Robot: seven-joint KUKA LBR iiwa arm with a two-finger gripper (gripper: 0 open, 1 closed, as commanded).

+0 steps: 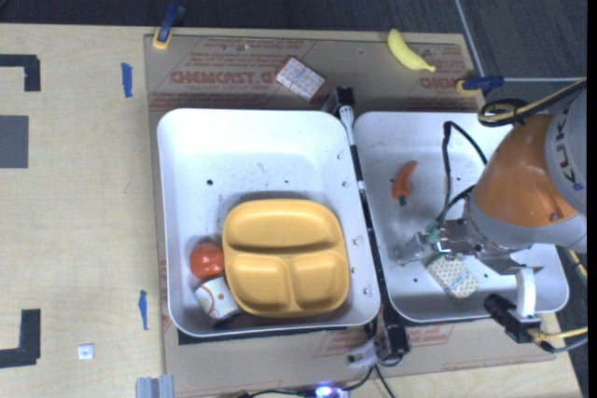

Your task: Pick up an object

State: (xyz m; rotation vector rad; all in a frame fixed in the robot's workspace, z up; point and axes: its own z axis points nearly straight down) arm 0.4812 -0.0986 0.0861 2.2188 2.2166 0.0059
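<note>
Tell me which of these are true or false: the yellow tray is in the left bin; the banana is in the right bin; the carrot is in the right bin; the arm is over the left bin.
1. The yellow tray lies in the left bin. True.
2. The banana lies in the right bin. False: it lies outside both bins, on the cardboard beyond them.
3. The small orange carrot lies in the right bin. True.
4. The arm is over the left bin. False: it is over the right bin.

Yellow tray point(284, 253), red-orange ball point(206, 259), orange carrot point(403, 181), yellow banana point(409, 51), white bins point(182, 200)
</note>
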